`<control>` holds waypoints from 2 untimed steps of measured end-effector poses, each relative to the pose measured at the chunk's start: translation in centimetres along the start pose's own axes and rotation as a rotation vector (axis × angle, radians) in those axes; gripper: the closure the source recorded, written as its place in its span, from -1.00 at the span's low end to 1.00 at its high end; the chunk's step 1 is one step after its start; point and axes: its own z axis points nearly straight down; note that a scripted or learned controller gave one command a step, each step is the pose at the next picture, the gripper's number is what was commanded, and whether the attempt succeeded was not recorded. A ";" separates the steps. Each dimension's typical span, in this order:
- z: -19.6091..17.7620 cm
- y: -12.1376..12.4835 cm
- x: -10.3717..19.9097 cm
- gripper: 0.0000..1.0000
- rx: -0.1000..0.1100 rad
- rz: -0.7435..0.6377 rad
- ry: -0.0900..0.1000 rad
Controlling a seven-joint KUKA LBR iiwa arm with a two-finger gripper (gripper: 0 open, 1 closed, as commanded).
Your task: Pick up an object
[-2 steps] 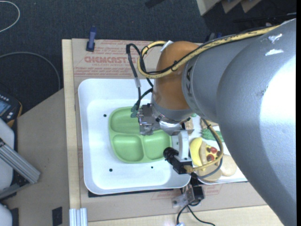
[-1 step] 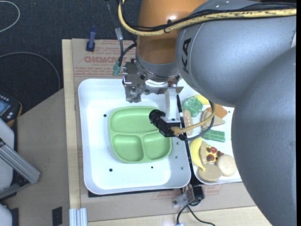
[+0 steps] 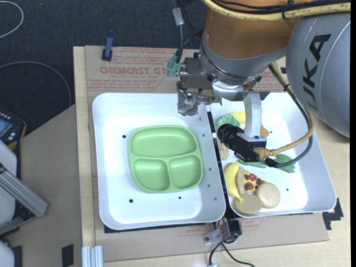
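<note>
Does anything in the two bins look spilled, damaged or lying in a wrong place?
Nothing looks spilled or damaged. The green divided plate lies flat in the left bin, only turned slightly against its walls. The toy foods, such as the banana, all lie inside the right bin, crowded toward its left side.

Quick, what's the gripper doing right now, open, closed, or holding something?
Gripper: cannot be told from this view; it hangs at the far edge of the left bin, beyond the green tray.
</note>
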 end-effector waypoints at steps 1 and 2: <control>10.3 -2.7 -7.4 1.00 0.025 0.009 -0.009; -9.3 -2.1 -7.0 1.00 -0.008 -0.001 0.000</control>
